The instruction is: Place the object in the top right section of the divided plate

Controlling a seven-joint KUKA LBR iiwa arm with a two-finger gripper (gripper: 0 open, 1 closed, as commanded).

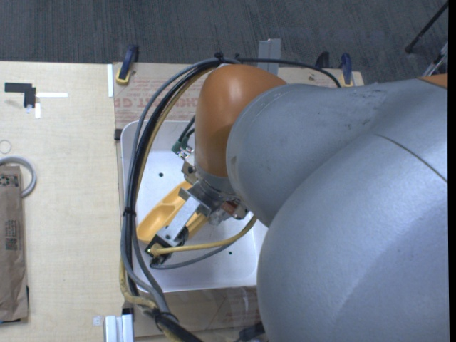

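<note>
White bin (214, 269) holds a yellow object (161, 212) under the arm (342, 191).

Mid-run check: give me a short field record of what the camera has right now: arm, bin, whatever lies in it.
arm: grey, in from the right, covers much of the bin
orange band: above the wrist, over the bin
bin: white, its left part and near floor visible
yellow thing: in the bin near its left wall, its right end under the wrist
held or loose: cannot tell
placement done: cannot tell
</note>
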